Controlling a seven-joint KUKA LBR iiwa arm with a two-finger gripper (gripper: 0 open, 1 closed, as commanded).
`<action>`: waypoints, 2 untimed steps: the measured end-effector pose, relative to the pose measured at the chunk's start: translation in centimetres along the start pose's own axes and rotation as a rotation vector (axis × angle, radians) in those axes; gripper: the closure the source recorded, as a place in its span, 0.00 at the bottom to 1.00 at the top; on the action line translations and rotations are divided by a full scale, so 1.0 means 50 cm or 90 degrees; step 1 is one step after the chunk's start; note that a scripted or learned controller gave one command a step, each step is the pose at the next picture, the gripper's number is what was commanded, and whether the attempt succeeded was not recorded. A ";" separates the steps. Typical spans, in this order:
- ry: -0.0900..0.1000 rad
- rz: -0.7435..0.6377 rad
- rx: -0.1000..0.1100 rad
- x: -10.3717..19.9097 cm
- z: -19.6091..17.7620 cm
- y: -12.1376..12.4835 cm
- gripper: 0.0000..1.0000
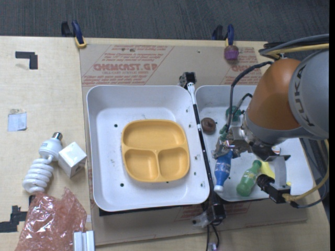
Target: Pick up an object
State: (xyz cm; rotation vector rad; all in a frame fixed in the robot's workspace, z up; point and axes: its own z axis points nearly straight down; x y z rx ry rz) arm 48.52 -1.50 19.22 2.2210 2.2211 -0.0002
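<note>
- Camera view, nearest edge first: you see a green bottle (pixel 248 179) lying low in the right bin (pixel 299 156), tilted, its cap end pointing up toward the arm's wrist. A yellow item (pixel 267 167) lies just beside it, partly hidden under the black mount.
- Just left of that, the blue bottle (pixel 222 171) lies with its long axis running near to far, white cap at the near end close to the bin's front-left corner, body touching or almost touching the divider wall.
- The gripper (pixel 229 146) hangs over the far end of that blue bottle. Whether it is spread or closed, you cannot tell; wires and the wrist cover that part.
- So the coming move, as you should judge it, turns on this: the blue bottle lies directly below and slightly nearer than the gripper, and a grasp would need to straddle its narrow width, across the long axis.
- Room is tight on the left, where the wall between the 2 bins stands; on the right the green bottle sits near but apart.
- Farther back, a small brown round object (pixel 209 124) rests alone on open bin floor, with free room all round.
- The left bin (pixel 102 140) bears 1 yellow divided tray (pixel 155 150), well apart from the arm.
</note>
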 end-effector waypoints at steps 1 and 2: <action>-0.001 -0.001 0.001 0.105 -0.013 0.162 1.00; -0.001 -0.001 0.001 0.257 -0.044 0.219 1.00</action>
